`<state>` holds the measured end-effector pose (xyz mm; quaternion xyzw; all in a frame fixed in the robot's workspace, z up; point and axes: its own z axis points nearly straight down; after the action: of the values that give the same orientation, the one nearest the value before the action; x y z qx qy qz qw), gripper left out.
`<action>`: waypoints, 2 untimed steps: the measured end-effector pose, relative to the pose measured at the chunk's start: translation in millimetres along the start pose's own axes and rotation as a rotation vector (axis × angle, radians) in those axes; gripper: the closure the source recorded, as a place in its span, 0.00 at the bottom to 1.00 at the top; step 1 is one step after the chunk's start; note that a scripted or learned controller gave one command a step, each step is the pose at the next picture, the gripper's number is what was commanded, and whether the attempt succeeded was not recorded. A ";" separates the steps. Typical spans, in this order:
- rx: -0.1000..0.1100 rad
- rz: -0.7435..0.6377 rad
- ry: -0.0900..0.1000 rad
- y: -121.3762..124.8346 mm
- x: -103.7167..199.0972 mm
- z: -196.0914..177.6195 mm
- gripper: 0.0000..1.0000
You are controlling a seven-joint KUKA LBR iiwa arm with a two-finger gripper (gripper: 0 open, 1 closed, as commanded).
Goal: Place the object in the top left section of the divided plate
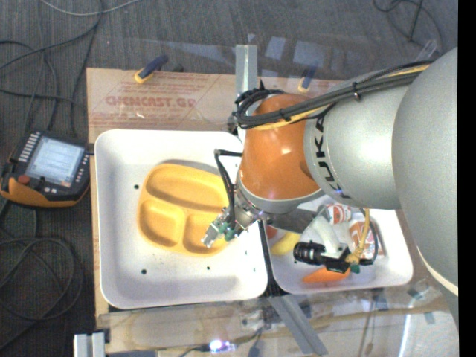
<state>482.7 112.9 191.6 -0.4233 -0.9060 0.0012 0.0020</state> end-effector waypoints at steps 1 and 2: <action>0.000 0.020 -0.003 -98.2 -118.6 8.7 1.00; -0.004 0.090 -0.002 -67.2 -82.4 -50.0 1.00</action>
<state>484.3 6.6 241.6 -0.4637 -0.8860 0.0001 0.0003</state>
